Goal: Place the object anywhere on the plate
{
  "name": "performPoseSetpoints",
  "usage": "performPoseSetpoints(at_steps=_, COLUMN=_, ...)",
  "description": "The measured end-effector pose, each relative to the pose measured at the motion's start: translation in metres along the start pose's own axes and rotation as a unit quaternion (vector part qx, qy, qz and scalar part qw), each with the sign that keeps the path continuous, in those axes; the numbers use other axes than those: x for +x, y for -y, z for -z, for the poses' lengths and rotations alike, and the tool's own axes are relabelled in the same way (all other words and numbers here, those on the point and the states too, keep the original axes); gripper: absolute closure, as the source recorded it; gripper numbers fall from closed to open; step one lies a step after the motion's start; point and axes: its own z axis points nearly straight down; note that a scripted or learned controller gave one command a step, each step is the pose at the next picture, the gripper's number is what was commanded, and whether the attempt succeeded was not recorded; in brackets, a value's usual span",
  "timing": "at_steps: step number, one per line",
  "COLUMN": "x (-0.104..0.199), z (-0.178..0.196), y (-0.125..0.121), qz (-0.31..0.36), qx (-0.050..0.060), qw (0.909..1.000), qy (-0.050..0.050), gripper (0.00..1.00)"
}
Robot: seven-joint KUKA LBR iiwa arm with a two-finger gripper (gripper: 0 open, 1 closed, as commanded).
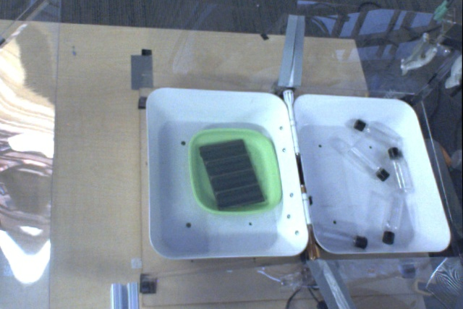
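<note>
On the pale wooden worktop [87,177], the dark ribbed block [231,174] lies flat inside the green plate [271,170] in the left white bin [163,228]; the placing looks done; any retreat should rise straight, well clear of the block; the fingers' state cannot be told.

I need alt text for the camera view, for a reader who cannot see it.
A dark ribbed block lies on a green plate in the left white bin. The right white bin holds clear tubes with black caps.
</note>
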Motion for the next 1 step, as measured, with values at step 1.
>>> performPoseSetpoints(at_steps=1, x=-0.0042, z=0.0134, y=0.0237, qz=-0.025, qx=0.0, qw=0.9997, qy=-0.001, gripper=0.0)
